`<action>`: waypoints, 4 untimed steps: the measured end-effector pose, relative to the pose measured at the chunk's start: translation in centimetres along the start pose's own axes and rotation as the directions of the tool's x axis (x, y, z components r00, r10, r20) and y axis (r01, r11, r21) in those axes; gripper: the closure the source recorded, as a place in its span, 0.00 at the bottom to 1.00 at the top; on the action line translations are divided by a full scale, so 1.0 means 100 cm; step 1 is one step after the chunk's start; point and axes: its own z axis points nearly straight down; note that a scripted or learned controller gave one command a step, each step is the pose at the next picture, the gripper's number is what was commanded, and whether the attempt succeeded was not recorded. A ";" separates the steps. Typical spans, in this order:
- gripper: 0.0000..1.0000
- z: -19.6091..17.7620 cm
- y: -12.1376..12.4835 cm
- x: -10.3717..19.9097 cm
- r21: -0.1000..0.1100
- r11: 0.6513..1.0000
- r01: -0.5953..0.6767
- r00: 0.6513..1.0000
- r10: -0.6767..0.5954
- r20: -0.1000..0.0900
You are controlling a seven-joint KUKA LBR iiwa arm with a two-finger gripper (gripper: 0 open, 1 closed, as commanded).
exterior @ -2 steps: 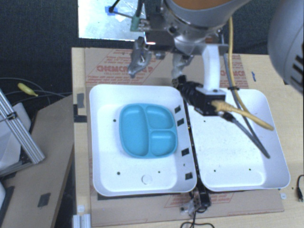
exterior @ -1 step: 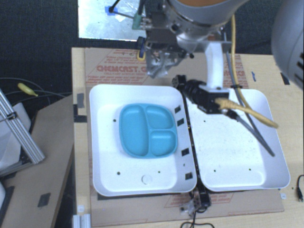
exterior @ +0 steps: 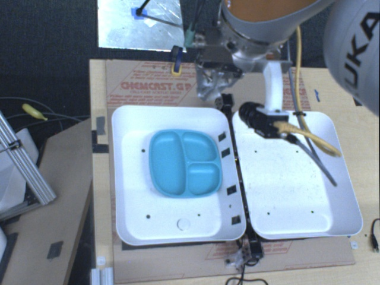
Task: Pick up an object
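Blue plate (exterior: 184,162) first: finding it lying flat in the bin on the view's left (exterior: 133,218), a little right of that bin's middle, its three compartments facing up, with nothing resting on it. Seeing the arm (exterior: 267,10) reaching in from the upper right, its grey bulk and orange band looming large near the lens, wrist pointing downward. Noting the gripper (exterior: 215,91) hanging at the far end of the seam between the two bins, over the rim, well apart from the plate and gripping nothing visible; being unable to tell whether it is spread or closed. Finding the right bin (exterior: 285,206) speckled with fine dark flecks. Spotting small black clips (exterior: 225,153) running along the seam between the bins. Seeing both bins sitting on a cardboard sheet (exterior: 148,85) printed with red lettering, itself lying on a tan bench (exterior: 65,177). Noticing dark flooring beyond the bench, a shiny sheet (exterior: 119,16) lying there, and an aluminium rail (exterior: 24,171) slanting in at the left edge.
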 end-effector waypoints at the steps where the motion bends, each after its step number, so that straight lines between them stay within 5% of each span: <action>1: 1.00 0.007 -0.048 0.043 -0.003 1.000 0.012 1.000 -0.012 -0.004; 2: 1.00 0.109 -0.051 0.041 0.005 1.000 0.004 1.000 -0.004 0.002; 3: 1.00 -0.062 -0.023 0.041 -0.023 1.000 0.008 1.000 -0.008 -0.012; 4: 1.00 -0.052 -0.051 0.024 -0.004 1.000 0.007 1.000 -0.007 -0.004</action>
